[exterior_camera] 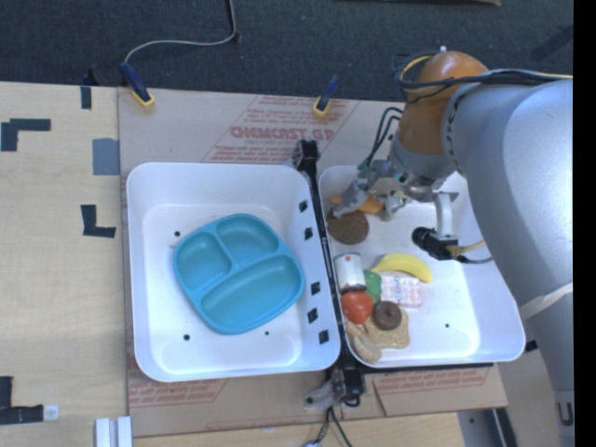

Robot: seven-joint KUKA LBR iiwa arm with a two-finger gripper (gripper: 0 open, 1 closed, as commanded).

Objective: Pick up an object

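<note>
**Gripper low over the brown disc, grip unconfirmed**

I have the gripper (365,196) down in the right bin (466,338), at its far end, right above a brown round disc (349,227) that lies against the divider between the two bins. That disc looks like the likeliest target. From this slanted view I cannot tell whether the pincer is apart or together, and I see nothing clamped in it.

What worries me from here: the disc looks flat and sits close to the bin wall, so I judge there is little room on the wall side and the grasp could skid off or pin the disc down instead of lifting it. A small orange piece (374,207) lies just beside the disc on the side away from the divider; it could get nudged or caught by mistake.

The other items sit nearer the front than the disc: a banana (403,266), a white can (349,270), a red tomato-like ball (357,305), a chocolate doughnut (386,317). Beyond the divider from the disc, the left bin (154,343) holds a blue divided plate (239,271).

The arm's wrist hides the bin's far right corner, and cables blur the tool's outline.
</note>
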